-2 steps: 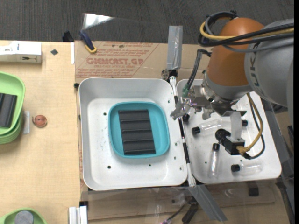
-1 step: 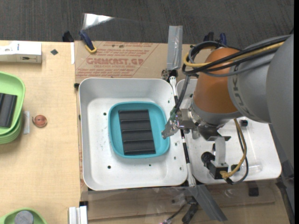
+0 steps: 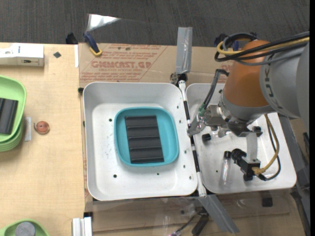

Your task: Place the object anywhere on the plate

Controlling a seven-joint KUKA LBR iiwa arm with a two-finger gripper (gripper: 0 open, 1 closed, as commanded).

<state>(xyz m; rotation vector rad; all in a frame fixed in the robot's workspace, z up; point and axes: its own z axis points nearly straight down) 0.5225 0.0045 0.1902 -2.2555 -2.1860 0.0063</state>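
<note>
Closest to the lens is the grey arm, its orange band bulging over the right bin. Below the band the end effector hangs above the far left part of that bin, close to the wall it shares with the left bin. Whether it is spread or pressed together cannot be told from this angle (the wrist covers it). The dark ribbed slab lies flat on the teal plate, which sits in the middle of the left bin. The slab is thus to the left of the end effector, across the dividing walls and well apart from it. On the floor of the right bin, on the near side of the end effector, lies a small clear tube. Farther left on the bench sit a small reddish disc and, at the left edge, a green tray with a dark block in it. A cardboard sheet with red print lies beyond the left bin
</note>
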